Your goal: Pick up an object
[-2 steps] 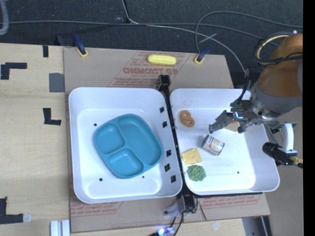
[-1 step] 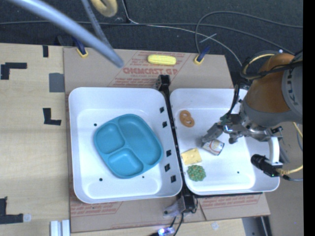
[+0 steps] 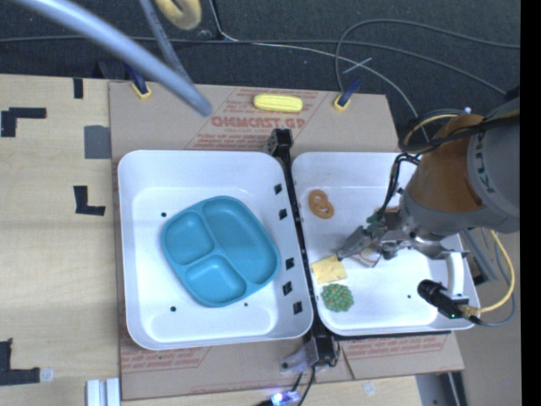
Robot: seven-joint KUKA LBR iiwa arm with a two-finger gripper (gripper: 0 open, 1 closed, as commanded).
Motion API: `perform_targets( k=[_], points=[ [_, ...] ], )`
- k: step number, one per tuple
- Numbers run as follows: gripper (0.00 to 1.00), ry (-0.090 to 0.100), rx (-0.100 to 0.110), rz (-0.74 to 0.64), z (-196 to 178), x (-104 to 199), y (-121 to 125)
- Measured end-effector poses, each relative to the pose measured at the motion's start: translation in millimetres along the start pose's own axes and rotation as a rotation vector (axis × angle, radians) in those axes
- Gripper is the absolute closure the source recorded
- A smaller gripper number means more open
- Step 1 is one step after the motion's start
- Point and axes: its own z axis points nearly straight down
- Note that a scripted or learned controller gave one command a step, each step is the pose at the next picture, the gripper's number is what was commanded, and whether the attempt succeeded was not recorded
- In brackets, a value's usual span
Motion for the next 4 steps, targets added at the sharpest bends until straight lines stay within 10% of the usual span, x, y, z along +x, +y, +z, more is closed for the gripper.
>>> perform_targets(
  k=[1, 2, 4],
  points=[
    [0.00, 0.001, -0.009, 0.000, 34.7, 0.4, 2.1],
    [1.00, 0.002, -0.020, -0.003, 19.4, 2.3, 6.1],
    [1.00, -0.003, -0.012, -0.001, -84.9, 5.1, 9.6]
  ],
)
